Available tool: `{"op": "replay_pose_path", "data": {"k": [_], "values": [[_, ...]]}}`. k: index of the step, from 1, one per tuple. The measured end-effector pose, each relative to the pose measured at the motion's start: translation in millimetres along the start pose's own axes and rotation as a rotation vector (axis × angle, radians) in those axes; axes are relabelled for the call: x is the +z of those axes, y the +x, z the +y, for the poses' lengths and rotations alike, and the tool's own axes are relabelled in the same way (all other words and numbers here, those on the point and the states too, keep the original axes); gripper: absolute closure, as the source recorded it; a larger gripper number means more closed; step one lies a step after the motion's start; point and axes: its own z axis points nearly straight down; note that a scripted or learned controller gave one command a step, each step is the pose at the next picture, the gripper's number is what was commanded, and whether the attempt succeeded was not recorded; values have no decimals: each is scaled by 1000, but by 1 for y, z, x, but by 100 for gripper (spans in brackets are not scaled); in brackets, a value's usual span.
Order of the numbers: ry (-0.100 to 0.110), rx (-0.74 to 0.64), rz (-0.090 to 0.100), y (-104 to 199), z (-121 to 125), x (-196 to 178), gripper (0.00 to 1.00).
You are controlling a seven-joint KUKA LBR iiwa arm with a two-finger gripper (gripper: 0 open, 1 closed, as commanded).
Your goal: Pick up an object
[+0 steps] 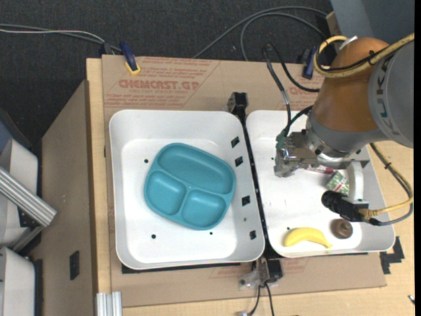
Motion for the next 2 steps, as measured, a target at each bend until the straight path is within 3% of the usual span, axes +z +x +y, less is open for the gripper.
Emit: {"op": "replay_pose_path", "data": {"k": [1, 2], "values": [[1, -1, 1, 55, 6, 0, 100], [-1, 0, 1, 100, 33, -9, 100]]}}
